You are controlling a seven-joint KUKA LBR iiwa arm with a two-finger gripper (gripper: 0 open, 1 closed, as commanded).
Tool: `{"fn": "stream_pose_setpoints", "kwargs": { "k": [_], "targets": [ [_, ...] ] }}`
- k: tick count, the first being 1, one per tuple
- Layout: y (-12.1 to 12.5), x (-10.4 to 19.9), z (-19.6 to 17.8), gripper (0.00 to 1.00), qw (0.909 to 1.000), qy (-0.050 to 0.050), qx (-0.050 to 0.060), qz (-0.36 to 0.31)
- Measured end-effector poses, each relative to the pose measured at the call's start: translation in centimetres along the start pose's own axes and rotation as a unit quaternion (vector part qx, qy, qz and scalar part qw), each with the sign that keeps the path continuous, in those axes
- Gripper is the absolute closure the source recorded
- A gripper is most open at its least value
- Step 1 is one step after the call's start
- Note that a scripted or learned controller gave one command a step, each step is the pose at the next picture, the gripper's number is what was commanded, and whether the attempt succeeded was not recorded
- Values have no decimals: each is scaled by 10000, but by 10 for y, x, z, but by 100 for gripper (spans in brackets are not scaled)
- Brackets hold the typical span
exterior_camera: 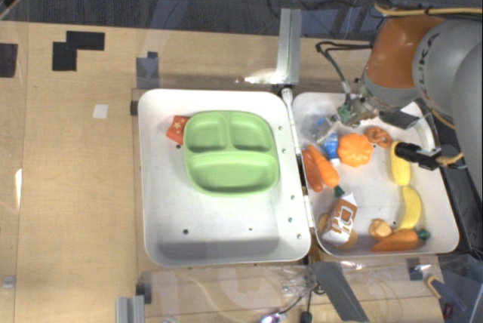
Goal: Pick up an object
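From the camera fixed above the bench you look down on two shallow white bins set side by side on a pale wooden top. The left bin point(162, 186) carries a green divided plate point(230, 152) with three compartments, and a small red item point(177, 130) pokes out from under the plate's left edge. The right bin point(438, 235) holds the clutter you are to pick from: a small orange pumpkin point(355, 149) near the middle, a pair of carrots point(321, 168) lying just beside the dividing wall, a brown carton point(339, 222) tilted toward the near wall, another carrot point(395, 241) along the near edge with a small tan piece point(379, 227) touching it, and two bananas point(405, 189) toward the right side, one above the other. A small orange ring-shaped piece point(378, 136) sits just right of the pumpkin, and a blue-and-white item point(327, 134) lies left of it. The arm point(423, 57) comes in from the right, its orange band above the far right corner of that bin, and the gripper point(350, 113) hangs low over the far part of the bin, just above the pumpkin and the blue-and-white item. You cannot tell how its pincer stands, nor whether it has hold of anything.
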State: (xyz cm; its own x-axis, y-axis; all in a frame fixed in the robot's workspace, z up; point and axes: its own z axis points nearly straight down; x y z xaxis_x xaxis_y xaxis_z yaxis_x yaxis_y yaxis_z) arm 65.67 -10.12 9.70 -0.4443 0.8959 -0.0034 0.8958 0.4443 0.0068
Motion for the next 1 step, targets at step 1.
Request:
{"fn": "stream_pose_setpoints", "kwargs": {
  "k": [1],
  "targets": [
    [2,-1,-11,100,10000,-10,-28,-1]
  ]
}}
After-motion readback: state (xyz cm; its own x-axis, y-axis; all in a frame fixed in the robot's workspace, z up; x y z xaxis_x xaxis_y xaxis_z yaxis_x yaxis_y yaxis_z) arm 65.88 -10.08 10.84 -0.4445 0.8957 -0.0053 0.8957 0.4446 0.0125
